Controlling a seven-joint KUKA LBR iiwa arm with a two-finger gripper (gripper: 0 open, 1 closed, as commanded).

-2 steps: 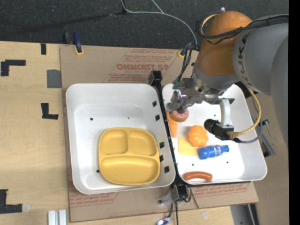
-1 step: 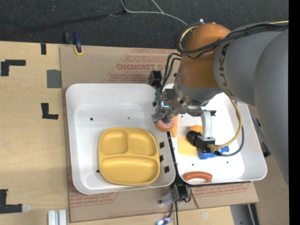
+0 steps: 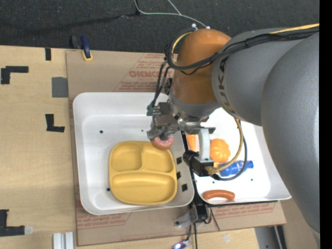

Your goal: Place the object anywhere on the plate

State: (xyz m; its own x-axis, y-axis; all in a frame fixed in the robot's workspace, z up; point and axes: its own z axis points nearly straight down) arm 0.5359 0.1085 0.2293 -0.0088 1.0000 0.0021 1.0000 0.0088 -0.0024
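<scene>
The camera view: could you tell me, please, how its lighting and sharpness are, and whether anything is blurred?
In the camera view the light is even and soft; the yellow plate casts a faint shadow in the left bin. The right bin looks washed out. The grey arm, close to the lens, is soft; the gripper and the pink object below it are slightly blurred.

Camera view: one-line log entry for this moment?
tool above plate's rear edge | pink object at tool tip | yellow plate in left bin
</scene>
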